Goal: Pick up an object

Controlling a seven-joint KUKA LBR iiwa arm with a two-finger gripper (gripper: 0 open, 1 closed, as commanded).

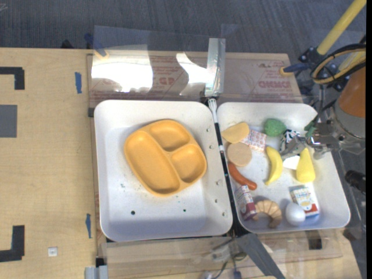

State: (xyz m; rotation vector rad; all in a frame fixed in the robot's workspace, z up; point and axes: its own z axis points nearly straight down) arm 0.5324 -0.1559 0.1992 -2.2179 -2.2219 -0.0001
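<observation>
Red printing showed on the clear plastic sheet (174, 74) behind the bins, mirrored and too blurred to read.

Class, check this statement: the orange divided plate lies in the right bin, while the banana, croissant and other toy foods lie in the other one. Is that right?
Not quite. The camera view shows the orange divided plate in the left bin, not the right. The banana, croissant and the other toy foods lie in the other one, the right bin.

The arm (351, 106) is grey metal with an orange band (354, 95), yellow and black cables (334, 60) looping above it beside the right bin (343, 205).
</observation>
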